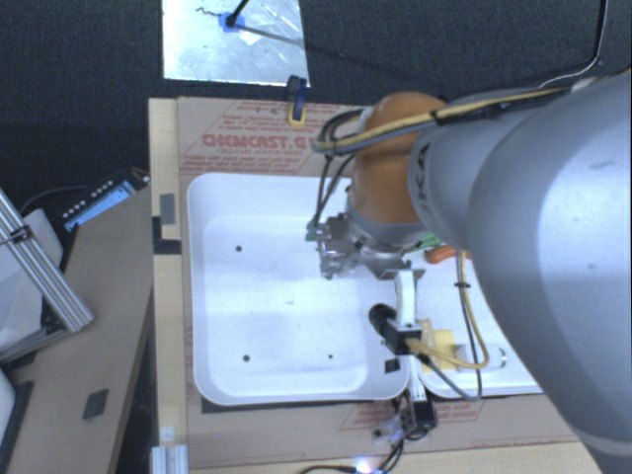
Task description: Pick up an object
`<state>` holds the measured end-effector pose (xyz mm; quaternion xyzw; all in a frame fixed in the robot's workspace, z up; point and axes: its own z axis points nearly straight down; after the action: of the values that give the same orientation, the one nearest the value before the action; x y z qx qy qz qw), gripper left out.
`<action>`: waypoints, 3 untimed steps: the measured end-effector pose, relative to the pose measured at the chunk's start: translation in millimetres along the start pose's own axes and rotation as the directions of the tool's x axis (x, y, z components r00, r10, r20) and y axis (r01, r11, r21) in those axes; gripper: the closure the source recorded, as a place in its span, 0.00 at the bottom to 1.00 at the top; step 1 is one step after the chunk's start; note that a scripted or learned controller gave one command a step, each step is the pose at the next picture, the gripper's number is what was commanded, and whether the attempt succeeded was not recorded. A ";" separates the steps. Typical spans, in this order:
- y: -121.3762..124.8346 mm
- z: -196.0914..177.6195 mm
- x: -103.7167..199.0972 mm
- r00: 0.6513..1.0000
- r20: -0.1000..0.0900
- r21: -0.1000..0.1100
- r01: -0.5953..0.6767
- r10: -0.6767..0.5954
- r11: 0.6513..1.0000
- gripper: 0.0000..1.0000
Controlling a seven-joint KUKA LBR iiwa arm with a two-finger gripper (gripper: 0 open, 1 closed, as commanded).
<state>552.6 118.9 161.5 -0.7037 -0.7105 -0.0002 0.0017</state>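
Observation:
My gripper (332,261) hangs low over the right part of the left white bin (212,294), close to the wall shared with the right bin. The grey wrist and its orange band hide most of it. A small orange thing (441,255) peeks out beside the wrist, in the right bin (494,387), which the arm largely covers. I see nothing between the fingers.
Both bins rest on a cardboard sheet (247,138) with red lettering. A yellow and blue clamp (295,101) sits at its far edge, and a shiny sheet (232,28) lies behind it. An aluminium rail (44,270) stands on the left.

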 end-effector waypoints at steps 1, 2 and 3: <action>12.6 -138.4 76.1 1.000 -0.006 -0.019 0.003 -0.004 1.000 1.00; -47.3 -144.5 1.1 1.000 0.003 0.000 -0.014 0.014 1.000 1.00; -23.8 -300.4 -14.9 1.000 -0.001 -0.023 -0.007 0.007 1.000 1.00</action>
<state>529.6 103.0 461.9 -0.7061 -0.7080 -0.0087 -0.0059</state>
